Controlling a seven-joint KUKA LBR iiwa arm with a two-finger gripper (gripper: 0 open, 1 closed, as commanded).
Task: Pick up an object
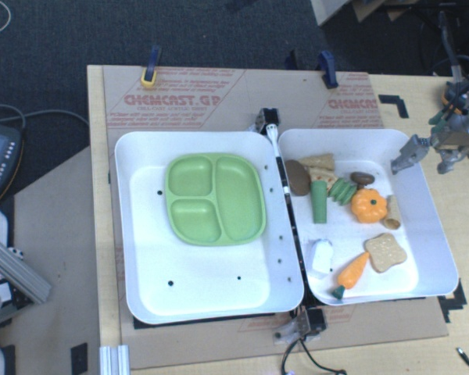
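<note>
Gripper (pixel 427 151) hangs over the top right edge of the right white plastic bin (pixel 436 233), with its two grey fingers spread apart and nothing between them. Near it in that bin sits a small round orange pumpkin (pixel 369 206). A green divided plate (pixel 216 198) lies in the left white bin (pixel 141 264).

My gripper (pixel 427 151) over the right bin's (pixel 434 233) far edge, toy pumpkin (pixel 369 206), carrot (pixel 350 273) and toast (pixel 385 252) inside, green divided plate (pixel 216 199) in the left bin (pixel 141 264)
</note>
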